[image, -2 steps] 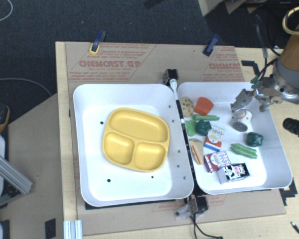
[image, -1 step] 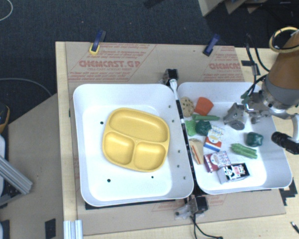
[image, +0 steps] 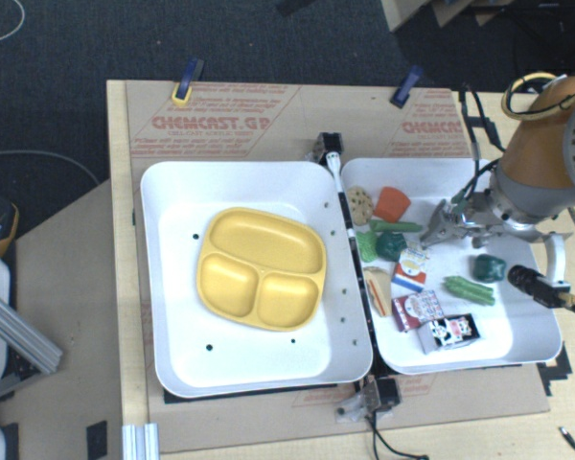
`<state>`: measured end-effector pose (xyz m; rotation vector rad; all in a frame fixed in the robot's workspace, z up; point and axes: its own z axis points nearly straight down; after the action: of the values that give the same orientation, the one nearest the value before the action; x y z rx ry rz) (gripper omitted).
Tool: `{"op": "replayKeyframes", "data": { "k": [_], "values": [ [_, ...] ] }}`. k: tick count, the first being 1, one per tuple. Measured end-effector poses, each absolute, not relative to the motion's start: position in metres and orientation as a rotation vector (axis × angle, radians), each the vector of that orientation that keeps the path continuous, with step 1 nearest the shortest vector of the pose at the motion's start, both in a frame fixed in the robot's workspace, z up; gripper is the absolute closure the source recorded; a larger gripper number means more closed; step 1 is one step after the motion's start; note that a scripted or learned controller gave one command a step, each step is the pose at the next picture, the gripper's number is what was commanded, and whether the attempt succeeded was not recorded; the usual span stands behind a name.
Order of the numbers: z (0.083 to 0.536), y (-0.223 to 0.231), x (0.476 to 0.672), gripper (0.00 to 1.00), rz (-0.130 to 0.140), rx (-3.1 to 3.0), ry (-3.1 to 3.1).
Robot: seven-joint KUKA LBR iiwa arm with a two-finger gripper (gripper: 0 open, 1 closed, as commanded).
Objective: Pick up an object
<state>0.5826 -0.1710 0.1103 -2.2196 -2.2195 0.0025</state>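
Observation:
The right bin (image: 527,338) holds a scatter of small toy items. Among them are an orange-red block (image: 393,202), a spotted cookie (image: 359,202), a dark green lump (image: 389,245), a red, white and blue packet (image: 409,278), a pink packet (image: 419,309) and a black-and-white packet (image: 452,331). A green pod (image: 470,288) and a dark green piece (image: 489,267) lie further right. My gripper (image: 435,226) hangs low over the middle of this bin, pointing left, just right of the green lump and above the packets. Nothing is visibly held.
The left bin (image: 168,286) carries a yellow three-compartment plate (image: 261,266). A divider with black clips (image: 350,247) separates the bins. The arm's orange band (image: 541,142) and cables sit over the right bin's far right corner. Blue clamps (image: 406,86) hold the cardboard at the back.

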Motion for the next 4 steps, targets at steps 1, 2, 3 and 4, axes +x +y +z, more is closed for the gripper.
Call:
{"op": "replayKeyframes", "data": {
  "k": [1,2,3,4],
  "values": [
    [0.089,-0.17,0.585,0.0,-0.004,-2.22,-2.22],
    [0.102,-0.17,0.588,1.0,-0.016,-2.225,-2.226],
    [0.149,-0.174,0.597,1.0,-0.003,-2.225,-2.226],
    [0.197,-0.182,0.601,1.0,-0.003,-2.224,-2.227]
  ]
}}
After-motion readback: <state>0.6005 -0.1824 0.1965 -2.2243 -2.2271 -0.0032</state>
